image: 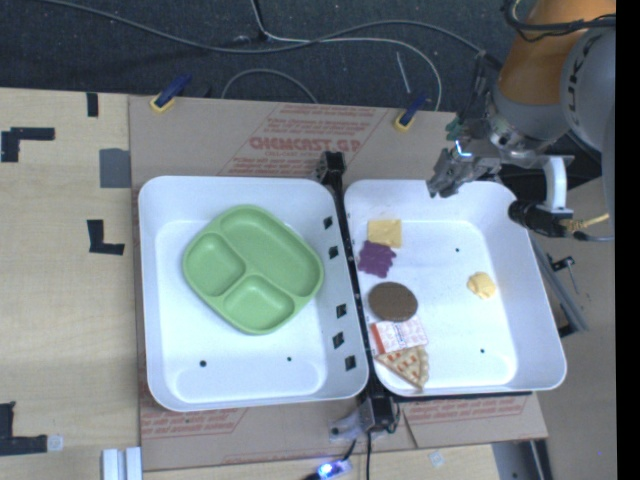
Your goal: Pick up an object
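Observation:
The right bin holds several small toy foods: a yellow square, a purple piece, a brown round disc, a red-and-white packet, a pizza slice and a small yellow lump. My gripper hangs over the bin's back rim, above and right of the yellow square, well apart from all the pieces. Nothing shows between its fingers.
The left bin holds a green divided plate. A black divider with clips runs between the bins. Cardboard lies under both bins, and cables trail across the dark floor at the back.

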You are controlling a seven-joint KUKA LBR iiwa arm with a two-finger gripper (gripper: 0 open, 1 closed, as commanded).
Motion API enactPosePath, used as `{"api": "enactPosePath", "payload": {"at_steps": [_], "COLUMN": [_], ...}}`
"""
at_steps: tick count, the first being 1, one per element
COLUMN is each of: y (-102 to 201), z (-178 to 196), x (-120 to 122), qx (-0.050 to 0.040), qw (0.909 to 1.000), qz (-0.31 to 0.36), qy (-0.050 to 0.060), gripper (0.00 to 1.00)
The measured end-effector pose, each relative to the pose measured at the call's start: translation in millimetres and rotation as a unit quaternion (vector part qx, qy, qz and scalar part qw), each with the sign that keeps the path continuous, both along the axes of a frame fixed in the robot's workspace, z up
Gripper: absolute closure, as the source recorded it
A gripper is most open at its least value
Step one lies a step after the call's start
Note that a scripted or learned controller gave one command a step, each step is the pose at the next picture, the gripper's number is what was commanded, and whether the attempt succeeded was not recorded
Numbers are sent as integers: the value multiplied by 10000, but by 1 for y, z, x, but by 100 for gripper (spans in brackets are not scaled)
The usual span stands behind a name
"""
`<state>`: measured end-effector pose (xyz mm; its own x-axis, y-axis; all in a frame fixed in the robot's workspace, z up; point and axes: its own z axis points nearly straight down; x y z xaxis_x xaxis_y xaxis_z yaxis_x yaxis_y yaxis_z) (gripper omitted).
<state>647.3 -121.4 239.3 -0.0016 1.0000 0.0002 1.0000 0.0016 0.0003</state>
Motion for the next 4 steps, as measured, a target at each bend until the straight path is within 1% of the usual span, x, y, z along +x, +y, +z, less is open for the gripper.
{"api": "enactPosePath", "payload": {"at_steps": [1,2,3,4], "y": [47,97,146,196], "z": [5,11,13,-5], "x": [-13,-34,-48,-70], "qx": [6,10,8,3], "qw": [10000,10000,10000,10000], "qz": [17,23,23,22], "qy": [10,12,14,25], "gripper": [100,100,100,100]}}
